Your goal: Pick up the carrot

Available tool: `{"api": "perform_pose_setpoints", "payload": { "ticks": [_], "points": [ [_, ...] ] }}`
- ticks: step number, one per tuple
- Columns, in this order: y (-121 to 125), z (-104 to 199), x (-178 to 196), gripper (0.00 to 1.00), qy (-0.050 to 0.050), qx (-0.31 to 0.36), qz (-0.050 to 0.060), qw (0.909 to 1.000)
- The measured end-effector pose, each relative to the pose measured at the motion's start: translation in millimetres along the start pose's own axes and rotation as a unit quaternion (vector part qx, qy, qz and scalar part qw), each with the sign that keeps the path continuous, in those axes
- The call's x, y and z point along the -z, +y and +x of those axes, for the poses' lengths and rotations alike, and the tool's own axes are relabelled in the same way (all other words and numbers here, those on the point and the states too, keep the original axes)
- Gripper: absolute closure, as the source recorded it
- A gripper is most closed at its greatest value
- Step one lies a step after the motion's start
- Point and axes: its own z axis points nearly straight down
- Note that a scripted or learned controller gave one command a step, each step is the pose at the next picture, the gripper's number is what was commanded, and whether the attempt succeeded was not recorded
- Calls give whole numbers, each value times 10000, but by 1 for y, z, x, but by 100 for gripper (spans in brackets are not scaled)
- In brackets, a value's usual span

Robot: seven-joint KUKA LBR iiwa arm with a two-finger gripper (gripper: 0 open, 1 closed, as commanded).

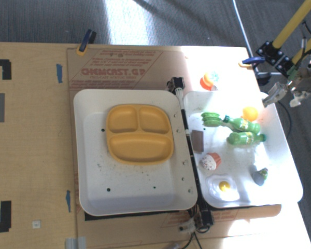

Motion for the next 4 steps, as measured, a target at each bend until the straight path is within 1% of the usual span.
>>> {"api": "perform_pose_setpoints", "payload": {
  "ticks": [1, 2, 3, 4],
  "points": [
    [-45, -4, -110, 0, 22, -1036, -2, 9946],
    [-101, 31, -172, 0, 5, -1662, -14, 9861],
    [-130, 44, -153, 0, 13, -2296, 20, 9733],
    [-129, 44, -143, 100, 9, -2298, 11, 9732]
  ]
}}
